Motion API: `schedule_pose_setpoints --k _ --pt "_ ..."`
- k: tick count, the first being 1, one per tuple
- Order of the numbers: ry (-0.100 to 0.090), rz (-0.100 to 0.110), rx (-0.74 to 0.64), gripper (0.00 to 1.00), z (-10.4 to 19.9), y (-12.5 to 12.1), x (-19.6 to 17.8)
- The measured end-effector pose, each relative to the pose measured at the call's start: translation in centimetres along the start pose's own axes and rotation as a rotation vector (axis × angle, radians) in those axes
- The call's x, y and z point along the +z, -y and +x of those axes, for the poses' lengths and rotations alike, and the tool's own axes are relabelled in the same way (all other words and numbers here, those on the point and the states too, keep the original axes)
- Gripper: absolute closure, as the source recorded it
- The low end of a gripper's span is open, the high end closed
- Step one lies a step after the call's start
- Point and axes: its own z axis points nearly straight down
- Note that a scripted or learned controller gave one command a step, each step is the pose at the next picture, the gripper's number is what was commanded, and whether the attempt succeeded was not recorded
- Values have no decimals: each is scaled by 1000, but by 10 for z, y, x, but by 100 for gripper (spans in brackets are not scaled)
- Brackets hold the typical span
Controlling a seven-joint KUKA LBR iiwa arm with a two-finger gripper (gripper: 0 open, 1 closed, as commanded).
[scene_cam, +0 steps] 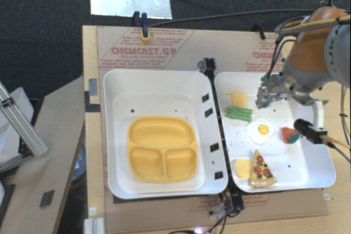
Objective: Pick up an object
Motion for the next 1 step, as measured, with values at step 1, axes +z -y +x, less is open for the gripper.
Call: schedule_pose_setpoints --k 1 --pt "0 3 2 100 -6 4 -46"
